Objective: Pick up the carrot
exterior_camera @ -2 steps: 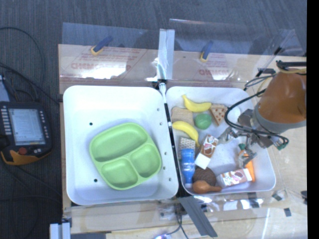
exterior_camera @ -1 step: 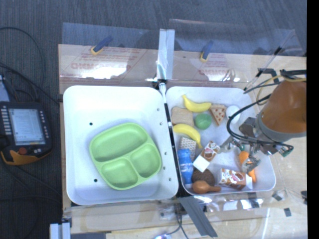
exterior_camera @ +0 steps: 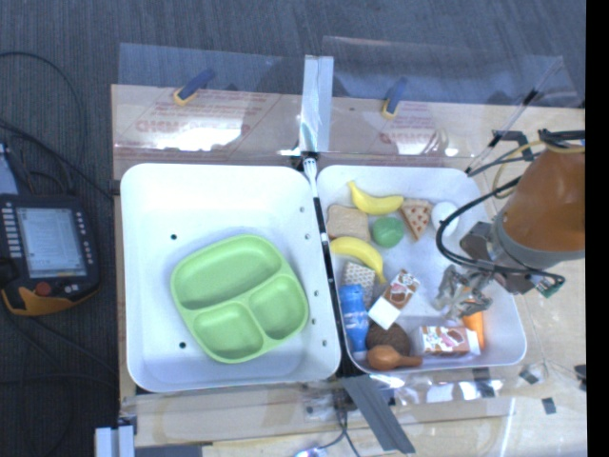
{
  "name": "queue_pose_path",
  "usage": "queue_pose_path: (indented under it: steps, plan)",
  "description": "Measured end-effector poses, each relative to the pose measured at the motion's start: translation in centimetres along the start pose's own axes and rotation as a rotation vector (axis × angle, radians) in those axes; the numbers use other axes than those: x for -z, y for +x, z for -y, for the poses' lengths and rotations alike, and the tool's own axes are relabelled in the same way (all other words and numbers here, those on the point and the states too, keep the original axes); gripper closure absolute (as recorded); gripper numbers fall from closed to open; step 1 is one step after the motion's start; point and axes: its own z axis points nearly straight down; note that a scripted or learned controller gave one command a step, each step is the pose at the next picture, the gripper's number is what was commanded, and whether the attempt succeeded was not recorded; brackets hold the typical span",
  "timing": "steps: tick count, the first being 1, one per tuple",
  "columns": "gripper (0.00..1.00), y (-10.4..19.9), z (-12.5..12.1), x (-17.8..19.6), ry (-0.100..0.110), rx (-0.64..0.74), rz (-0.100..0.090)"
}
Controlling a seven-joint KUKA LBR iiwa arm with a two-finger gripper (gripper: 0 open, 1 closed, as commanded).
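the gripper (exterior_camera: 461, 296) hangs low in the right bin (exterior_camera: 514, 350); whether it is released or clenched, i cannot tell. the carrot (exterior_camera: 474, 328) lies just beside it at five o'clock, likely light, stiff, smooth plastic; pinch across its middle.

You see dark grey carpet (exterior_camera: 238, 8) around a pale wooden desk (exterior_camera: 247, 112), black cables (exterior_camera: 57, 84) trailing left toward a teach pendant (exterior_camera: 43, 246) on the floor.
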Motion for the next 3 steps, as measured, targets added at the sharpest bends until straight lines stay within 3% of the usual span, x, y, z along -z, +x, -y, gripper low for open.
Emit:
queue_pose_path:
  steps: [1,2,3]
  plan:
    - [1.00,1.1,-0.8,-0.7,-0.002,0.486,0.004]
    - [1.00,1.6,-1.9,-0.6,-0.004,0.889,0.006]
    - [1.00,-1.2,-6.4,11.5,-0.017,0.752,-0.010]
